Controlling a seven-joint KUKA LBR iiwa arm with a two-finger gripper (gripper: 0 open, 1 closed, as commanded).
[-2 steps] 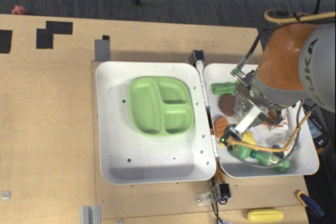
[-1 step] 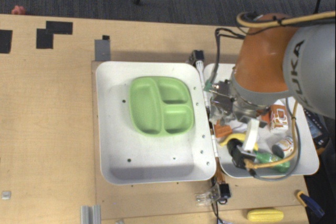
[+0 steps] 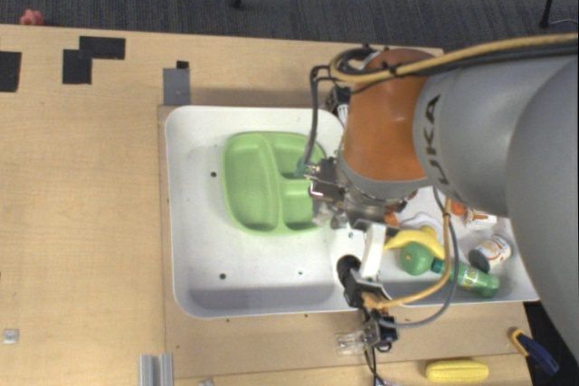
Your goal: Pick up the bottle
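From my remote station I see the grey arm (image 3: 507,131) entering from the right, its orange band (image 3: 384,127) positioned over the divide between the two white bins. The arm body covers most of the right bin (image 3: 507,289) and the right margin of the left bin (image 3: 194,221).

The claw (image 3: 348,203) sits beneath the wrist housing, at the right edge of the green divided tray (image 3: 267,181). Its tips are masked by the wrist hardware and cabling, so I cannot tell how far it is spread or whether it grips anything.

The green tray lies in the left bin, toward its centre-right. Its right end passes under the wrist assembly and is not visible.

The bottle (image 3: 466,277) is in the right bin, lying on its side near the front wall. It is green and partly see-through; the cable (image 3: 425,285) crosses its left end. It lies apart from the claw, to the right and nearer the front.

Just left of the bottle I see a green round object (image 3: 414,261) touching a yellow curved object (image 3: 418,240), possibly a banana. Further right are a small white and dark item (image 3: 493,250) and an orange and white item (image 3: 457,212), both cut off by the arm and not identifiable.

On the wooden worktop (image 3: 81,221) in front of the bins lie a yellow object (image 3: 457,370) and a small clear object (image 3: 355,342).
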